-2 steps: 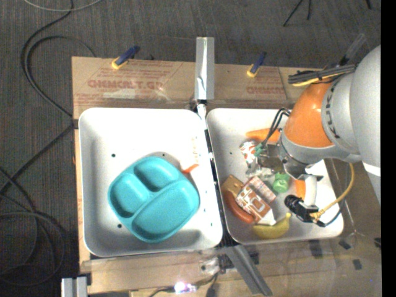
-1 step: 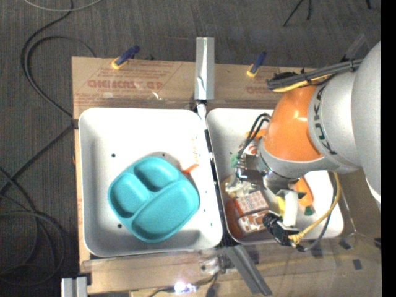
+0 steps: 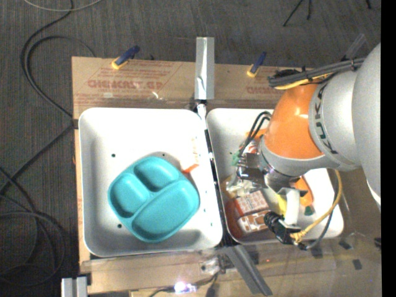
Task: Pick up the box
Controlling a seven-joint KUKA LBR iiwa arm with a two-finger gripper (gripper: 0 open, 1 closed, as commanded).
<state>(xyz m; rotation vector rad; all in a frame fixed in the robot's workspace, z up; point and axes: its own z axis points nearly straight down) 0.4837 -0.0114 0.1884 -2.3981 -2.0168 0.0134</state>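
Box first: a small brown-and-red printed carton [image 3: 249, 210] lies flat on the floor of the right white plastic bin [image 3: 216, 159], toward its near left corner, partly hidden under the arm. We judge it not yet lifted; it appears to rest on the bin floor. The gripper [image 3: 257, 181] sits low over the carton's far end, under the grey-and-orange wrist [image 3: 297, 132]. We cannot tell how its jaws stand, nor whether they have any hold, as the wrist covers them. So approach looks done; grasp and lift remain, in our estimate.

The left white bin [image 3: 93, 166] holds a teal three-compartment plate [image 3: 154, 197] with a small orange piece [image 3: 189, 167] just beside its far right edge.

Writing: red print on the brown cardboard sheet [image 3: 136, 82] beyond the bins, too faint to read. Part of "KUKA" shows on the arm. The carton's print is illegible.
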